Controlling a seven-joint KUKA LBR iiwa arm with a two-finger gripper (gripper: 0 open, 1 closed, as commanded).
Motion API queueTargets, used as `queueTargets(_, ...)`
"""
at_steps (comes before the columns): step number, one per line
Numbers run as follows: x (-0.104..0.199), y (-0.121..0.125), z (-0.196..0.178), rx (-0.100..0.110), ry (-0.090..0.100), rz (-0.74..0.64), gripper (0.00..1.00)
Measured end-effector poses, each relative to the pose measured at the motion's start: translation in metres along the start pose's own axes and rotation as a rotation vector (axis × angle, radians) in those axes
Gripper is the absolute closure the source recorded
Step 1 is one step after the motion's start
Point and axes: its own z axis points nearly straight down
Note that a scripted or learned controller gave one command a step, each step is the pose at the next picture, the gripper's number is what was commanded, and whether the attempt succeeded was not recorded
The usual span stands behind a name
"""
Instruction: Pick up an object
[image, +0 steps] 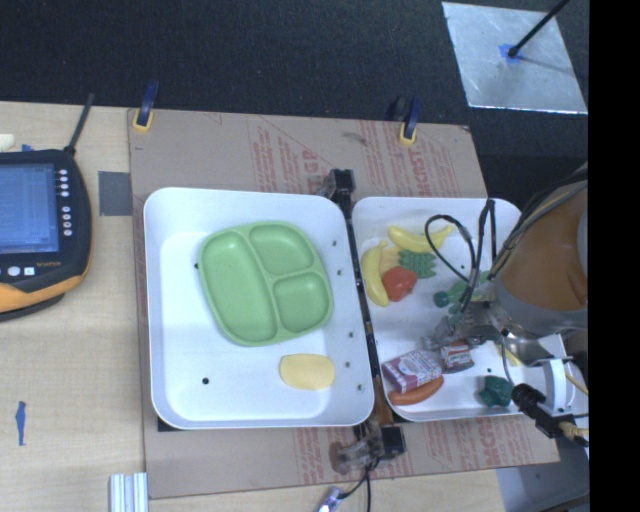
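Cardboard (300, 140) covers the bench under both bins, held by yellow-and-blue clamps (145, 108) at its far edge. You have the left bin (165, 300) holding a green divided plate (267, 282), tilted a little in the view, with a pale yellow rounded piece (307, 371) lying just beside the plate's near rim, apart from it. The right bin (375, 215) sits touching the left one along their shared edge. The arm (545, 265) reaches in from your right and hangs over the right bin's outer half, its orange band plain to see, black cables looping off it. A handheld control pendant (35, 230) rests on the bench at the far left, well apart from the bins.

Inside the right bin, toward the far end, you see two yellow banana-like toys (412, 238), a red piece with green leaves (400, 283) between them, and a small green bit (443, 297) nearby. Toward the near end lie a small printed box (412, 370), an orange carrot-like piece (412, 394) touching its near side, and a dark green object (493, 391) by the bin's near right corner.

The gripper (458, 335) is low over the bin just beside the box; whether it grips anything, you cannot tell from here.
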Motion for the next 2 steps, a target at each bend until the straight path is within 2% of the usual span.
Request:
queueTargets(1,0.045,0.065,-0.089,0.002,0.005,0.003,1.00)
queueTargets(2,0.117,0.061,-0.129,0.002,0.006,0.004,1.00)
